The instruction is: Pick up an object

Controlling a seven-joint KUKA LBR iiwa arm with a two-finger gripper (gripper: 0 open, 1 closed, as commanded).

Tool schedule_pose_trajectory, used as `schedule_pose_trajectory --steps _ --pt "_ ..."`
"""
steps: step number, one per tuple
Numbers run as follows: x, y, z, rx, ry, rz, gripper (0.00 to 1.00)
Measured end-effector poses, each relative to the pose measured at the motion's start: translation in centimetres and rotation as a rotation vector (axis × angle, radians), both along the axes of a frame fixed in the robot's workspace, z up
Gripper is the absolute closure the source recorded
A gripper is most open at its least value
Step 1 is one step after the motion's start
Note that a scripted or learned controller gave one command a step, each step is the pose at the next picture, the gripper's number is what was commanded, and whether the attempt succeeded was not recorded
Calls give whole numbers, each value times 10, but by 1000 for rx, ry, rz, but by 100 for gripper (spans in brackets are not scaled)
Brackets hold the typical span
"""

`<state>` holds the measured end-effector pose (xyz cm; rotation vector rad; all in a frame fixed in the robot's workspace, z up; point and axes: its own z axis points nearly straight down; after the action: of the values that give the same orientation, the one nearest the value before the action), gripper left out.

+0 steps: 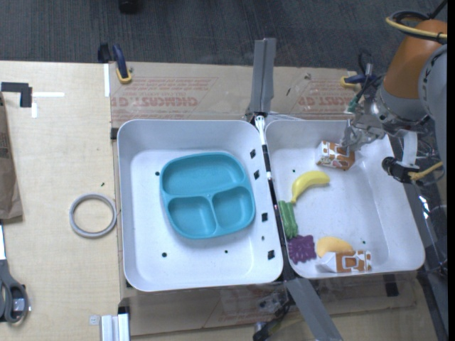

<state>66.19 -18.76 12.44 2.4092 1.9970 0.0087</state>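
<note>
Gripper (pixel 353 139) hangs right over the small orange-and-white carton (pixel 335 155), just down-left of it; grip state unreadable.

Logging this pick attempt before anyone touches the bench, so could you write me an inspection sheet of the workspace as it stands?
Surface: wooden bench bearing a left bin and a right bin, side by side.
Job's things: in the right bin, a small printed packet at the far side, a banana, a green vegetable, purple grapes, an orange piece and a white carton.
Clutter: blue divided tray in the left bin; grey ring and scissors on the bench.
Grippers: gripper low over the packet; grasp cannot be judged.
Cables: yellow cable looping over the arm.
Surroundings: dark floor beyond the bench; clamps at its far edge.
</note>
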Motion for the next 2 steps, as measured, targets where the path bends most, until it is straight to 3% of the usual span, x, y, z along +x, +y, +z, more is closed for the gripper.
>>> schedule_pose_trajectory --steps 1,2 --pt "-1 1 -2 2 3 1 0" --pt "-15 46 -16 -7 -18 195 0"
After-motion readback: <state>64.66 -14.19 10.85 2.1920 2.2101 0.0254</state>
